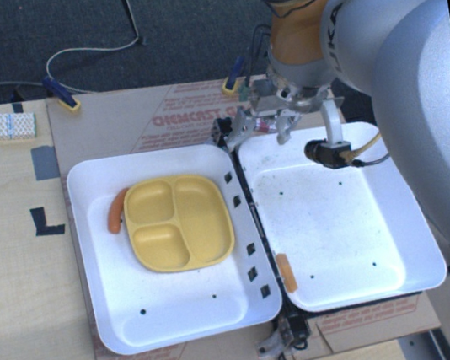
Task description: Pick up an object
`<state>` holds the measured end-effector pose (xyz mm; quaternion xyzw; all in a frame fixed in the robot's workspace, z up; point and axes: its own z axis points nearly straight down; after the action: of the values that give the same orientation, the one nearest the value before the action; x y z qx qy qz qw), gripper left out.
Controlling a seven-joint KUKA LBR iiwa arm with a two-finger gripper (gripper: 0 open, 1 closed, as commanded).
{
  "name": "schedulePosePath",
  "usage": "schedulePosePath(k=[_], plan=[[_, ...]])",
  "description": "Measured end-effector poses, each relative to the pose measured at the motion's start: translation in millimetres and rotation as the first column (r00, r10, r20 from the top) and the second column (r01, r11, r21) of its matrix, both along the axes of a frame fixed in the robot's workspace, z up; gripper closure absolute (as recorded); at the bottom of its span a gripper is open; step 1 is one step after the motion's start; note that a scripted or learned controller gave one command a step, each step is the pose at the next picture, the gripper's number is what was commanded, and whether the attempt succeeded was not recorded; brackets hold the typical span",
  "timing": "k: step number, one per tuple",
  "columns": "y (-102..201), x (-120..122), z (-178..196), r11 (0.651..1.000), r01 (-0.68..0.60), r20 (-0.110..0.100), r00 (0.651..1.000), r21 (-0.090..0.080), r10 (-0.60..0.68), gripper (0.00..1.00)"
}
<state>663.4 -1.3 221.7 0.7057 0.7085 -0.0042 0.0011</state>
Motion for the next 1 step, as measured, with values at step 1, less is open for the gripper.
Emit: schedulePosePath(k=[1], plan=[[0.5, 0.1, 9.5, 1.000, -0.001, 0.000, 1.000, 0.000, 0.001, 1.00]])
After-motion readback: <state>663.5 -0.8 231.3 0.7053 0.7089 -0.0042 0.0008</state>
